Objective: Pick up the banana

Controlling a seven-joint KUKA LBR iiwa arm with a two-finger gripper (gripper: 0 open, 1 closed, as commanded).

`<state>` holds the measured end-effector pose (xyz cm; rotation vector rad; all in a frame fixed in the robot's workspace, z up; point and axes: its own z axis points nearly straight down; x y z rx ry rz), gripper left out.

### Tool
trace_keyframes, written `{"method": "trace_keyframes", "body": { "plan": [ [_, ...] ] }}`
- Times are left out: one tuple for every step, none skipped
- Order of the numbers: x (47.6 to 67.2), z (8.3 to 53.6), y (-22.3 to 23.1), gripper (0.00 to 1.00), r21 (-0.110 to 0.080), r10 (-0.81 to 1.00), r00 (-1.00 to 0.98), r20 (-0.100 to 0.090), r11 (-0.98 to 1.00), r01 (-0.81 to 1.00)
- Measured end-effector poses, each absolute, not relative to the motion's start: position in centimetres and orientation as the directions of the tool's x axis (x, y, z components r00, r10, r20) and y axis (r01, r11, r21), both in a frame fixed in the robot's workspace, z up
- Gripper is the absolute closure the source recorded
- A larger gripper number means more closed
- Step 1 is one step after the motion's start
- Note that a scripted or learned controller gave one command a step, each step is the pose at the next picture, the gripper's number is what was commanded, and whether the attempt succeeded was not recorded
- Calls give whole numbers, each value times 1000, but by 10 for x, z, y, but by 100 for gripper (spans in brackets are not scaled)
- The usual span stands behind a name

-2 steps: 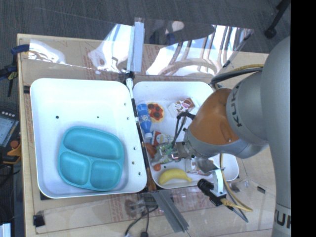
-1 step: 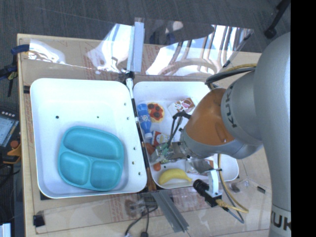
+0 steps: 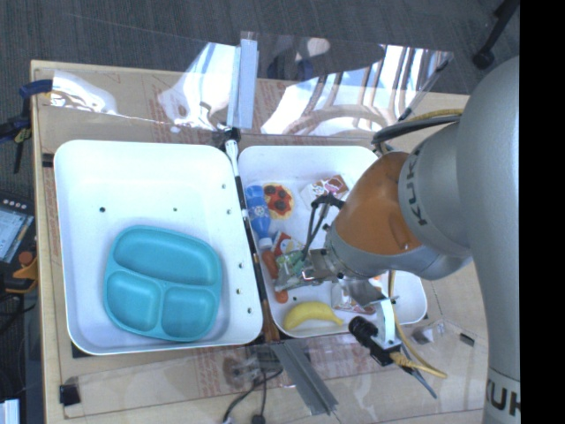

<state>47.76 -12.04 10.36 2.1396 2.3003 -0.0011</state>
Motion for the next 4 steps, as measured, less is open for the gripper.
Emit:
{"method": "trace_keyframes", "body": {
  "plan": [
    [477, 102, -120, 0, -4, 997, -73, 0, 73, 997],
    [476, 94, -115, 0, 2, 999, -54, -8, 54, 999],
    [477, 104, -112, 100, 1, 998, -63, -5, 63, 998],
    [477, 104, -114, 0, 1, 998, -63, -8, 63, 998]
  ]
}}
